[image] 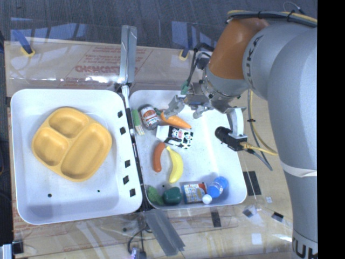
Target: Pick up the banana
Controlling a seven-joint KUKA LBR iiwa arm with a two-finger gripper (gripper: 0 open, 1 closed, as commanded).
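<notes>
Two white bins sit side by side on the surface in the camera view; the left bin (21, 198) carries a yellow divided plate (71, 143), and the right bin (229, 161) holds a clutter of small things; the banana (175, 165) lies near the middle of that right bin, running roughly top to bottom, with an orange sausage (157, 156) just beside it on its left and a black-and-white carton (178, 137) touching or nearly touching its upper end; a carrot (174, 120) and a small can (147, 116) lie further up, and a green object (172, 195) and a bottle with a blue cap (202, 191) lie along the near wall. The gripper (185, 104) hangs at the upper part of the right bin, over the carrot and carton; its fingers look spread apart with nothing between them. The banana lies below it in the view, near but apart. To do the step well, the gripper would likely need to shift toward the banana's middle, turn so its fingers straddle the narrow width, and descend without catching the sausage or the carton.
</notes>
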